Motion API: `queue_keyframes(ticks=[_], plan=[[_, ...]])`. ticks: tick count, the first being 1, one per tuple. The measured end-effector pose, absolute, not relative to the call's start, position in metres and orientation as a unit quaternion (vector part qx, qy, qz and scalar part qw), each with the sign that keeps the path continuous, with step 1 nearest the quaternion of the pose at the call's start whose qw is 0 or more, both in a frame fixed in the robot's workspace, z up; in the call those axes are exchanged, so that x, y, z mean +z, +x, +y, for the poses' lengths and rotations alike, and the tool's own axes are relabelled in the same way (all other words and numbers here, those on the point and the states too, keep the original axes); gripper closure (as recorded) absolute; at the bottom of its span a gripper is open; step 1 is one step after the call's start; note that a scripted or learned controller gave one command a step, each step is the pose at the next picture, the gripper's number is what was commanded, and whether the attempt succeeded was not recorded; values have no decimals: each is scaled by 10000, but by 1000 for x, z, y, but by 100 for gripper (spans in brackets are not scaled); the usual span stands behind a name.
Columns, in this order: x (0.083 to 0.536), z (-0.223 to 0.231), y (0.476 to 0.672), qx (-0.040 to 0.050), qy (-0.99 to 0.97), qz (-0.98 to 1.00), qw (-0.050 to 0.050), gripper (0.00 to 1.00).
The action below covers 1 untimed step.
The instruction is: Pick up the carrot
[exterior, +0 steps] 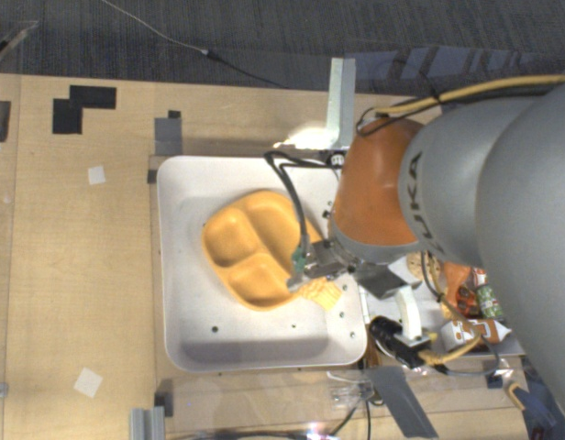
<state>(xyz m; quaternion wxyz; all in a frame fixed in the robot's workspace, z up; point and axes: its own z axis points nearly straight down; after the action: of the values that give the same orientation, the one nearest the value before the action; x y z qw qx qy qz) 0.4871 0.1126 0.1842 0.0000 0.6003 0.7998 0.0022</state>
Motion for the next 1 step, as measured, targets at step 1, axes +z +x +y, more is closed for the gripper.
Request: queue_keyframes(ticks=[1], plan=[[140, 118, 516, 13, 2918, 9565, 16, 100]])
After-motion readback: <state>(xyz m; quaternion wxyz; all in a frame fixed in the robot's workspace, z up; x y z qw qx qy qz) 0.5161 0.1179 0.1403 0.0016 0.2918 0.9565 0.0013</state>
